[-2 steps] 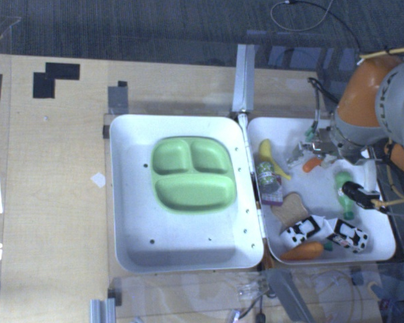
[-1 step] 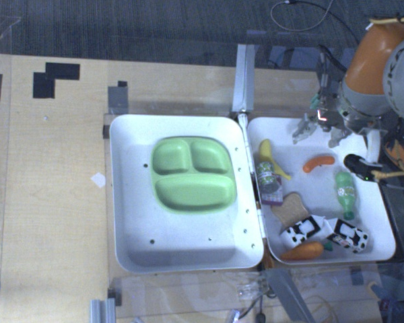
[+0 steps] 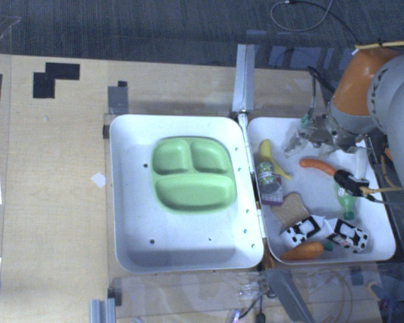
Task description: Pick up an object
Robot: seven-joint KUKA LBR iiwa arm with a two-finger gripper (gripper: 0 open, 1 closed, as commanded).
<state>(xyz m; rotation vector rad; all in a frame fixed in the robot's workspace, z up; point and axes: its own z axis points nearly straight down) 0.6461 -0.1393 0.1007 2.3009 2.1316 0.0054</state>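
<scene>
My gripper (image 3: 301, 137) hangs over the back of the right bin (image 3: 384, 229), reaching in from the right on the grey arm with its orange band. A red-orange carrot-like piece (image 3: 318, 166) lies just in front of it. A yellow banana (image 3: 266, 155) lies to its left by the bin's left wall. Nothing shows in the gripper. Further forward are a small can (image 3: 264, 175), a purple item (image 3: 273, 193), a tan waffle-like piece (image 3: 293, 209), two black-and-white patterned toys (image 3: 303, 229) (image 3: 350, 235), an orange carrot (image 3: 301, 251) and a green bottle (image 3: 346, 200).
The left bin (image 3: 131, 234) holds a green divided plate (image 3: 192, 175) near its middle. A metal post (image 3: 244, 79) stands at the back between the two bins. Pale bench top with black markers lies to the left.
</scene>
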